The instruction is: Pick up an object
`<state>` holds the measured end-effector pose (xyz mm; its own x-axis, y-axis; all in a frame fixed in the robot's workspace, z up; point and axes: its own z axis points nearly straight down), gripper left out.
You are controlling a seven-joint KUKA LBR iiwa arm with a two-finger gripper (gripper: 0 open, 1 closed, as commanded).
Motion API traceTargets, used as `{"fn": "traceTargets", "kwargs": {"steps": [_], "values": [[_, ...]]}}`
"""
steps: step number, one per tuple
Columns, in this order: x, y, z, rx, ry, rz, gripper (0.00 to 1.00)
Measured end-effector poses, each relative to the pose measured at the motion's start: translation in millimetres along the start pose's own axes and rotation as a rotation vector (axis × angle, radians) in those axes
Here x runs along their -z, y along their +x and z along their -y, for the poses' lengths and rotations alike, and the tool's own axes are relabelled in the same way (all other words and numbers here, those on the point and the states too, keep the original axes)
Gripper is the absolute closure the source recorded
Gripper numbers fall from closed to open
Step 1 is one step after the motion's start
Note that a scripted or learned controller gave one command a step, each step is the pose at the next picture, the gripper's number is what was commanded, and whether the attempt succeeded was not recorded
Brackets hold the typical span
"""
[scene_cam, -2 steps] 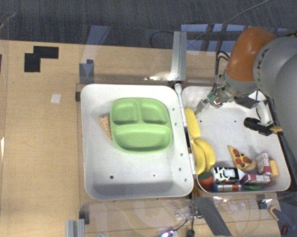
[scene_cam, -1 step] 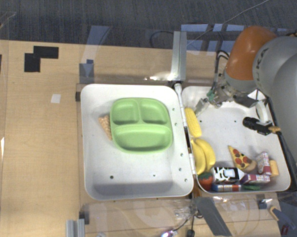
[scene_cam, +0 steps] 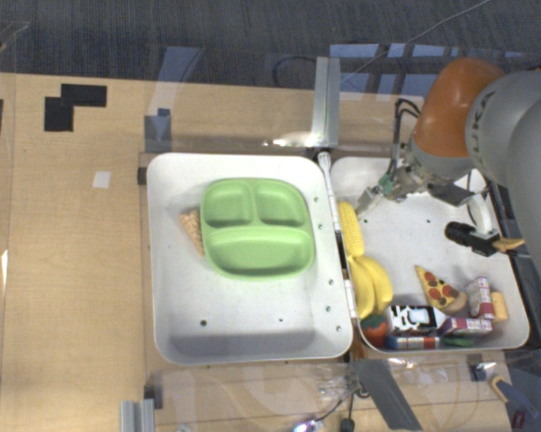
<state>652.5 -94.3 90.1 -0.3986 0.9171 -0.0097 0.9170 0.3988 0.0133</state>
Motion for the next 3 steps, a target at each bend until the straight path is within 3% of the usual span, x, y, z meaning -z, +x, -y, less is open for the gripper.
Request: {"fn": "traceTargets", "kwargs": {"steps": [1, 2, 3], "values": [[2, -22, -7, 0.107, 0.018, -0.021, 0.0], [-1, -13, -9, 0.076, 0.017, -0.005, 0.0], [-1, -12, -12, 0.028, 0.019, -0.007, 0.0]]}}
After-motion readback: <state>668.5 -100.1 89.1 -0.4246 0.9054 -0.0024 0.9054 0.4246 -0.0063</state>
